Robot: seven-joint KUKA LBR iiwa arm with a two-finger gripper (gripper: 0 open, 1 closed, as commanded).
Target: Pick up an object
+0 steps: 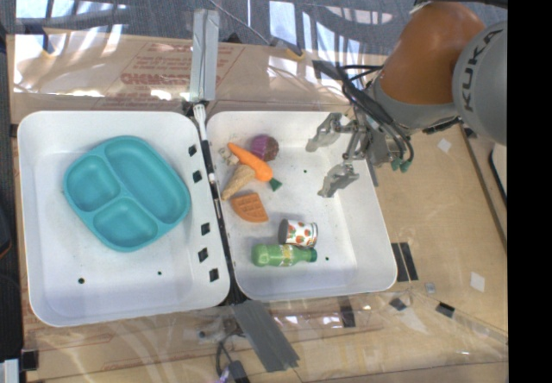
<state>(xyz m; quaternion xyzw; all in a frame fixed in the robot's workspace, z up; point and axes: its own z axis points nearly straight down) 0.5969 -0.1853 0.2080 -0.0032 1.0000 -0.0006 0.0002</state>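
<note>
Gripper (332, 157) hangs over the right bin (366, 265), fingers spread wide w/ nothing between them, so no pick yet imo. Toys are all off to its left and below: carrot (251, 162) and purple ball (264, 147) nearest, waffle-ish piece (250, 206) further down, then small can (298, 234) and green bottle (282, 255) near the bin's front. Blue tray (127, 191) sits way left in the other bin. Whole task's basically still ahead: choose, drop, close, lift.

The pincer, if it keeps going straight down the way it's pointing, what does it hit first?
Most likely the bare floor of the right bin. The pincer hangs open over it, apart from the carrot and the can, though depth is unclear.
</note>
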